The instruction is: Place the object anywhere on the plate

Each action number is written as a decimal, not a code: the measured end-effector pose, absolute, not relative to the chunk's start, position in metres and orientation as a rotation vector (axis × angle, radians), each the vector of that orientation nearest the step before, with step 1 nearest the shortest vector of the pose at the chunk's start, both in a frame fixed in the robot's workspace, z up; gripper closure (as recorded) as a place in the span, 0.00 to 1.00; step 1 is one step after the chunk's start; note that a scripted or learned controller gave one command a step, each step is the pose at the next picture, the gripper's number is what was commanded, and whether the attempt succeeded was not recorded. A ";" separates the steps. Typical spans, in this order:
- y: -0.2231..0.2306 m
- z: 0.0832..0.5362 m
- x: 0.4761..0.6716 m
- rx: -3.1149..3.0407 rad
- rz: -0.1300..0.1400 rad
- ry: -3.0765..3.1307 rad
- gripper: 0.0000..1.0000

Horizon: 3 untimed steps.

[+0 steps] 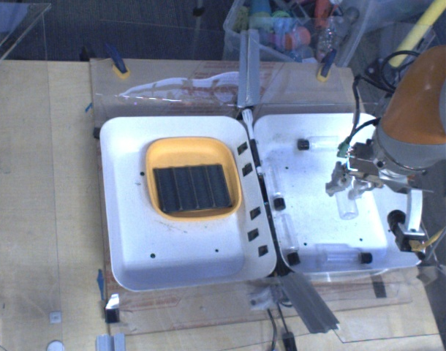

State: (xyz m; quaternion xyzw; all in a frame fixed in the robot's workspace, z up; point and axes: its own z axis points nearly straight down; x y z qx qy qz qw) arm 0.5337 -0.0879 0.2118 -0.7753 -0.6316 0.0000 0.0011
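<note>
The shallow moulded left bin (128,254) and its right-hand twin (311,232) are plain white, dotted with small black marks. In the left one sits a rounded square plate (156,154) of warm orange-yellow, and on it a dark grey ribbed slab (192,188) striped by darker grooves. The arm (420,108) is grey with an orange band; its pincer (347,185) is pale metallic grey. The bench (40,196) is light wood. A clear tub (300,17) holds items in red, blue and green.
</note>
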 end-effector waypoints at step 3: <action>-0.206 0.186 0.622 -2.225 0.000 -2.223 0.00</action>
